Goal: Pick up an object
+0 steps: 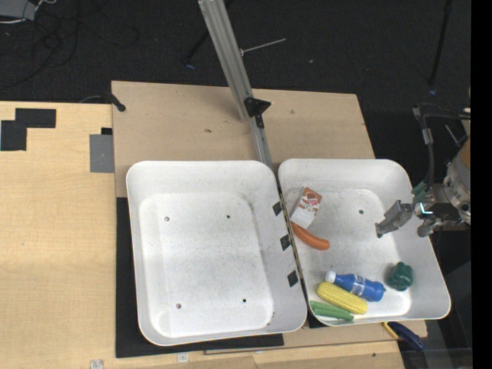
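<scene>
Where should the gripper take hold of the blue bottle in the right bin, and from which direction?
Grip the blue bottle across the middle of its body, coming straight down from above. It lies on its side, white cap toward the view's left. The corn lies close along its lower side, so a grip nearer the right end, where there seems more room, is probably safer.

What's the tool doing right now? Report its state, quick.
Tool: open, holding nothing. It hangs over the right bin near that bin's right wall, apart from the green object and the blue bottle.
</scene>
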`<state>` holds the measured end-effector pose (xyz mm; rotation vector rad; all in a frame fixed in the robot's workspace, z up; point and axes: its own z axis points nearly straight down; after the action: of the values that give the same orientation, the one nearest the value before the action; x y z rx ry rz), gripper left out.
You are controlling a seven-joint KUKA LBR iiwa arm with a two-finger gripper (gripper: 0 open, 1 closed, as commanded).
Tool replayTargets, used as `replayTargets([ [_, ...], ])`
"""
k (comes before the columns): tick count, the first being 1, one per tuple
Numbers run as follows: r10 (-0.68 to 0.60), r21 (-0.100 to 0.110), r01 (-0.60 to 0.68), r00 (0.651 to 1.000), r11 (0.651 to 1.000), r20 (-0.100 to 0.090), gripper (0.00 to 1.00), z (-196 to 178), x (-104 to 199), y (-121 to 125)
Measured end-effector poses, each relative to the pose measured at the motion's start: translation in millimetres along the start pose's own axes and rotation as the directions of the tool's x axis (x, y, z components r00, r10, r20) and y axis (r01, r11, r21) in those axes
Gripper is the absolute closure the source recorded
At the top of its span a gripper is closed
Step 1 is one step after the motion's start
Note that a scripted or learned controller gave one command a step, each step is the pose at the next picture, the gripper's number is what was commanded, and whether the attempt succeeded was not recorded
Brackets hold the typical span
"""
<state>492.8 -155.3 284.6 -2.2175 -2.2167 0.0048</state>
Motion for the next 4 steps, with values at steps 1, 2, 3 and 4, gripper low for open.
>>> replayTargets([
  [1,0.002,-0.004,-0.002,1.000,1.000,0.001,0.00,-1.8,-0.8,0.4],
  [2,0.001,0.001,-0.001,1.000,1.000,0.000,0.00,44.0,-6.7,-1.7],
  [3,0.001,0.003,-0.001,1.000,1.000,-0.001,0.00,102.8,-14.7,-5.7],
  [4,0.001,0.003,-0.001,1.000,1.000,-0.001,0.00,164.0,-20.0,-3.3],
])
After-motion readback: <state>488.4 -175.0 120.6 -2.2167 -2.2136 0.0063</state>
